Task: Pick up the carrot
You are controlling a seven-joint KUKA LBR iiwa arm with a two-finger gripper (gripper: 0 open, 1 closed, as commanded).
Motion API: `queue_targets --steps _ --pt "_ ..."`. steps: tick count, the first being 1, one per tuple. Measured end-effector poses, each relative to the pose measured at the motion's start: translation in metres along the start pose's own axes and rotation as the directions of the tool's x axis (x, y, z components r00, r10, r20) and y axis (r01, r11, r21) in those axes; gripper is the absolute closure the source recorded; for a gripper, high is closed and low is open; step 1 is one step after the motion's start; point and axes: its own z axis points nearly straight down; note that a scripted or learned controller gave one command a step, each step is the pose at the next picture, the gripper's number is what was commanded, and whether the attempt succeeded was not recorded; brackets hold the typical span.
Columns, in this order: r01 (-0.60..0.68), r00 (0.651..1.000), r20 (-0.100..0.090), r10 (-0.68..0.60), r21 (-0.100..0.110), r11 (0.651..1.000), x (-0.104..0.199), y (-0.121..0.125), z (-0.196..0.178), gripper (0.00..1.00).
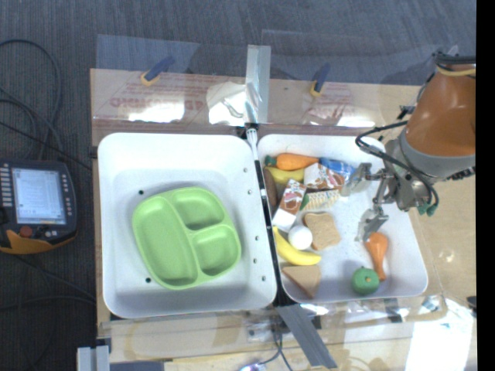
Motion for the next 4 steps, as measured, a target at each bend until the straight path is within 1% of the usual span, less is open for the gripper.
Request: queue_targets --steps 1,2,3,4 --pt "0.211 0.977 0.013 -0.211 0.007 0.977 0.008 -0.030 0.094 0.00" --pt "-0.077 0.997 0.019 0.077 0.000 0.997 0.035 -0.055 0.100 0.00" --pt "-0.123 0.992 0.019 0.123 0.002 0.992 0.024 -0.011 0.100 0.00" --pt "-0.122 0.992 0.026 0.121 0.005 0.993 0.021 -0.011 0.088 1.00"
